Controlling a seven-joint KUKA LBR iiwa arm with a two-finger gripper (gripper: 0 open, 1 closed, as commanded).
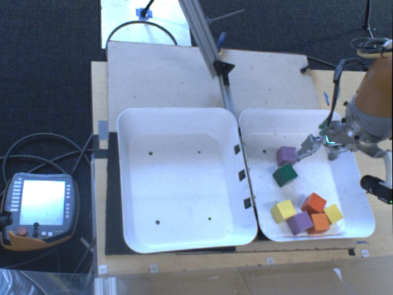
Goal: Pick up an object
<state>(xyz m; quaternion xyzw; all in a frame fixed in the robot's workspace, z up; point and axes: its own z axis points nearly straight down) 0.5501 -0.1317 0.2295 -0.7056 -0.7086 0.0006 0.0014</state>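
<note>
Seven blocks [301,201] lie in the right bin [356,183]: two purple, two yellow, two orange, one green.

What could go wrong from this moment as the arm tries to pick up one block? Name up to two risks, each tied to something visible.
1. The gripper sits beside the purple block, which touches the green block; closing in could likely shove one or both aside.
2. Five blocks crowd the right bin's near corner, around the orange block, so a grasp there may catch a neighbour or slip.
</note>
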